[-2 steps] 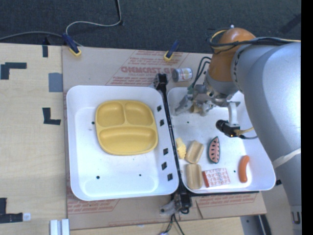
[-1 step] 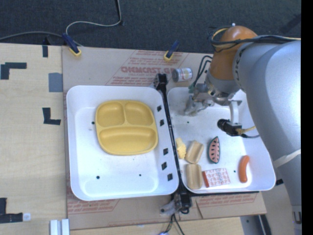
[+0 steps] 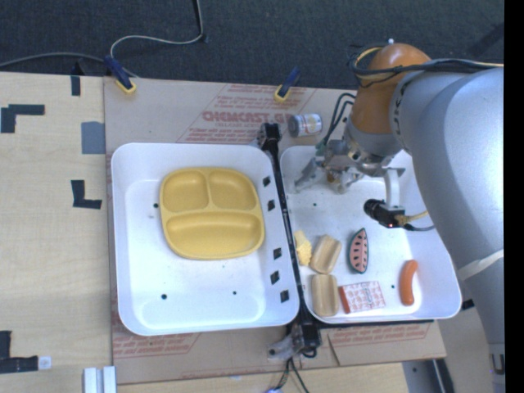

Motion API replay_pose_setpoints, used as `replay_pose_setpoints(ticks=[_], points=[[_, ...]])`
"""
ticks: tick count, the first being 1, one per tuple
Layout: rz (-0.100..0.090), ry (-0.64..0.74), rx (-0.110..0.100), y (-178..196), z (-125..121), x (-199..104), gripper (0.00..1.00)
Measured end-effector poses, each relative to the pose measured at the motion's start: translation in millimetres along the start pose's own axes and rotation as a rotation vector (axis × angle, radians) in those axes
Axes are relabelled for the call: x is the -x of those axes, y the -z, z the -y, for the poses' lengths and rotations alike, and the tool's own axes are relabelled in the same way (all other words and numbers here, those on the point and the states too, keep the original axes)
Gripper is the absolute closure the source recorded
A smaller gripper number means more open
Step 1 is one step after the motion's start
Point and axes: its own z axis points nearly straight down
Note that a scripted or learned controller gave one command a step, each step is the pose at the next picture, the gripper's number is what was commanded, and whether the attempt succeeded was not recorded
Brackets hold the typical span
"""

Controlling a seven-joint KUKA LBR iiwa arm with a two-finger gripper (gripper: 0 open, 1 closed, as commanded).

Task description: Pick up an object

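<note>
Watermelon slice (image 3: 358,250), red with dark seeds and green rind, flat in right bin (image 3: 434,285); jaws' state unclear.

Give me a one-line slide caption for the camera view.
Grey arm's gripper over right white bin of toy food; yellow divided plate in left bin.

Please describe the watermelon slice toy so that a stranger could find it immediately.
Look in the right white bin, at its lower half. The watermelon slice lies between the tan bread pieces and the orange sausage. Only it has a red face with dark seeds and a green rind.
</note>
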Motion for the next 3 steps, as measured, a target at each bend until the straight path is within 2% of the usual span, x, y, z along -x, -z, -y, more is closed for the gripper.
replay_pose_setpoints(ticks=[1,2,3], points=[[-0.002,-0.001,-0.003,-8.3,0.0,0.0,0.00],[-0.011,0.002,-0.005,-8.4,-0.5,8.6,0.00],[-0.001,-0.003,-0.002,-8.6,0.0,1.0,0.00]])
